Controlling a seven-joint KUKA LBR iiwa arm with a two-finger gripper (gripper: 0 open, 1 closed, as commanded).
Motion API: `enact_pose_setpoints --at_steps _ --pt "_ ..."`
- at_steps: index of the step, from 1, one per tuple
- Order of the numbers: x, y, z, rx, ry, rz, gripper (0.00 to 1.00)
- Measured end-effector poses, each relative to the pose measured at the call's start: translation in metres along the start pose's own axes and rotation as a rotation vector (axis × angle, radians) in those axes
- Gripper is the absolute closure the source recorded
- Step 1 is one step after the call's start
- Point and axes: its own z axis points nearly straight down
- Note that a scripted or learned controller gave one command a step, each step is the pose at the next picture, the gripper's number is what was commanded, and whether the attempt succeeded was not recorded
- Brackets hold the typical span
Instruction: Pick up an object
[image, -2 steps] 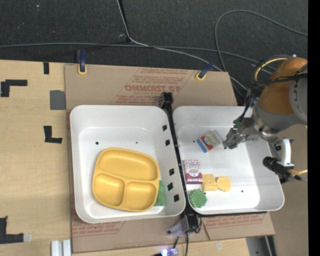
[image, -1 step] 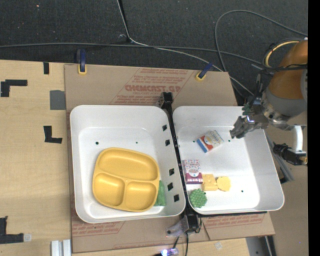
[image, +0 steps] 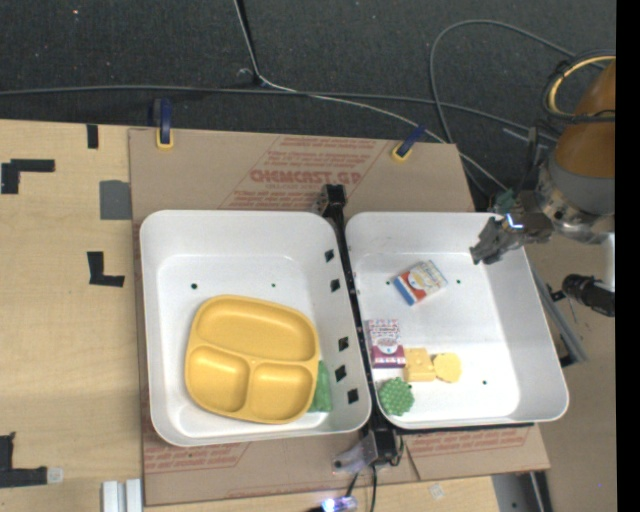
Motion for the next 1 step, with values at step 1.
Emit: enact_pose_setpoints --at_steps 1 --pt "0.0000 0.0012 -0.0461 0.000 0.000 0.001 1.00"
